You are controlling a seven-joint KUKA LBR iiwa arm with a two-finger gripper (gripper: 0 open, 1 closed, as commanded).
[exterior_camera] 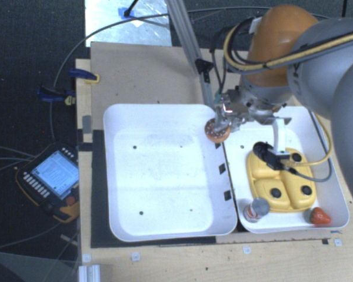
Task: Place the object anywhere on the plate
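Note:
My gripper (222,123) hangs over the inner rims where the two bins meet, at their far end. It is shut on a small brown round object (216,132) with a pale centre, which sits at the fingertips just above the rims. The yellow plate (294,200), lumpy with a few dark spots, lies in the right bin, nearer the front and to the right of the gripper.
The left bin (123,216) shows bare white floor. In the right bin (335,216), a small grey and red piece (257,208) lies at the plate's front left and a red piece (320,217) at its front right. A teach pendant (53,176) sits off the bench to the left.

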